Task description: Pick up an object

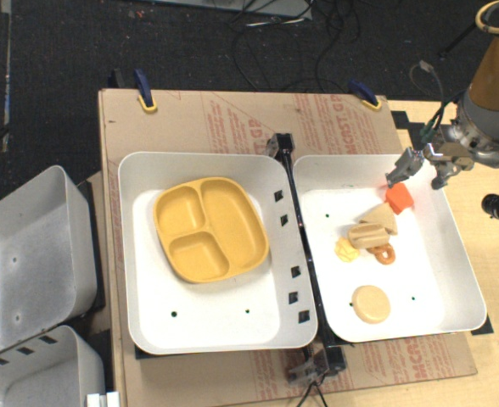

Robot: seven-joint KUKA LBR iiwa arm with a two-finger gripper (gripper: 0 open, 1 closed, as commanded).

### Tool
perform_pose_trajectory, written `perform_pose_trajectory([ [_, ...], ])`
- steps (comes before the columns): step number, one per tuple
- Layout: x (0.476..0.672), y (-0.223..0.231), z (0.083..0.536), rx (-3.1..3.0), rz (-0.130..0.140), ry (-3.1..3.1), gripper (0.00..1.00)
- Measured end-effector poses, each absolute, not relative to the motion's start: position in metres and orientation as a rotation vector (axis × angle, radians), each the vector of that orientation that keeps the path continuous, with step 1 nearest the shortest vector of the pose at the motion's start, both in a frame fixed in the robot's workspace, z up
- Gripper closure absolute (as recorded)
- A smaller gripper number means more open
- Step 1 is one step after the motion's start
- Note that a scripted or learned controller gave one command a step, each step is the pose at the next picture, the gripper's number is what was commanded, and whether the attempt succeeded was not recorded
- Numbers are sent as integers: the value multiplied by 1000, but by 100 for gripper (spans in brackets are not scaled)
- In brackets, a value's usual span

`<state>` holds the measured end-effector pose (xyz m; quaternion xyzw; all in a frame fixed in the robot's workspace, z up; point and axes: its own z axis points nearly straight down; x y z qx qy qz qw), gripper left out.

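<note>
In the right bin (453,253) lie an orange-red block (399,197), a tan wooden piece (373,230), a small yellow piece (346,250), an orange ring (385,254) and a round beige disc (371,303). My gripper (423,170) hangs over the bin's far right corner, just above and right of the orange-red block. Its two fingers (402,168) stand apart, open, with nothing between them.
The left bin (139,312) holds a yellow divided plate (210,228). A black clip strip (296,244) runs between the bins. Grey tubs (29,253) sit off the bench at the left. The arm's orange band (492,75) rises at the right edge.
</note>
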<state>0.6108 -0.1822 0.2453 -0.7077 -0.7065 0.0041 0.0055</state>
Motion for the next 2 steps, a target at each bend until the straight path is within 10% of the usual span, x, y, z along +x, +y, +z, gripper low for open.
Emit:
perform_pose_trajectory([
  [2, 616, -172, 202, -2216, 3, -2224, 0],
])
